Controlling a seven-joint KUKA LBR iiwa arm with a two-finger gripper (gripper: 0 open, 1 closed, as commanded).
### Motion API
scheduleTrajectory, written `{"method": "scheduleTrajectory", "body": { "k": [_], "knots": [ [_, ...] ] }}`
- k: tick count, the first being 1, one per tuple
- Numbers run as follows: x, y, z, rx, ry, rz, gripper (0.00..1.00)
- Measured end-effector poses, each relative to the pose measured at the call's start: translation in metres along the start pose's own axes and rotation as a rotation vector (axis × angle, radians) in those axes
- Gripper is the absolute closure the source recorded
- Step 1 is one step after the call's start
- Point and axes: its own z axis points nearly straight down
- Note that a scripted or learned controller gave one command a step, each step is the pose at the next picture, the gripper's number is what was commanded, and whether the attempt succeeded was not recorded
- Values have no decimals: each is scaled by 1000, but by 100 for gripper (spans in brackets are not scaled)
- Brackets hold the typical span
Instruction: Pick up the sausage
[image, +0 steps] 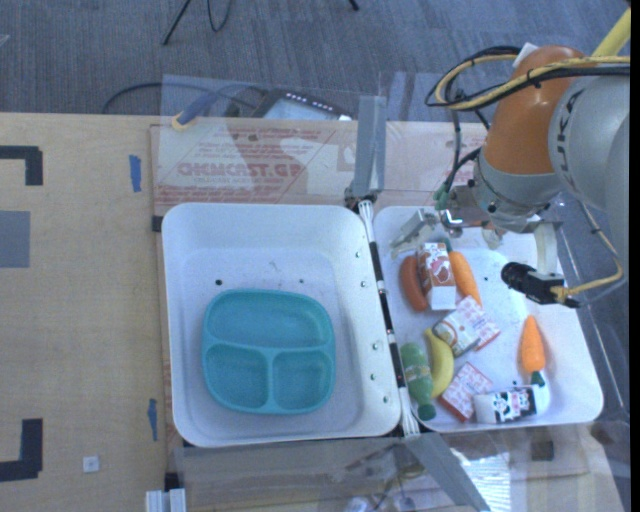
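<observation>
The sausage (412, 283) is a short red-orange link lying lengthwise near the left wall of the right bin (580, 400). A red-and-white carton (437, 272) lies against its right side. My gripper (428, 228) hangs over the bin's far left corner, just beyond the sausage's far end. It looks open, with nothing between its fingers. The grey arm with its orange band (525, 110) reaches in from the upper right.
A carrot (463, 277) lies right of the carton, a second carrot (532, 345) farther right. A banana (440, 360), a green item (415, 372), two snack packets (468, 328) and a cow-print carton (512, 403) crowd the near half. The left bin (200, 240) holds a teal divided plate (268, 350).
</observation>
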Motion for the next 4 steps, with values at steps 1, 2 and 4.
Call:
{"method": "scheduleTrajectory", "body": {
  "k": [1,2,4],
  "knots": [
    [-61,-50,98,2,2,38,0],
    [-62,-50,91,6,4,41,100],
    [2,-21,-32,2,-1,268,0]
  ]
}}
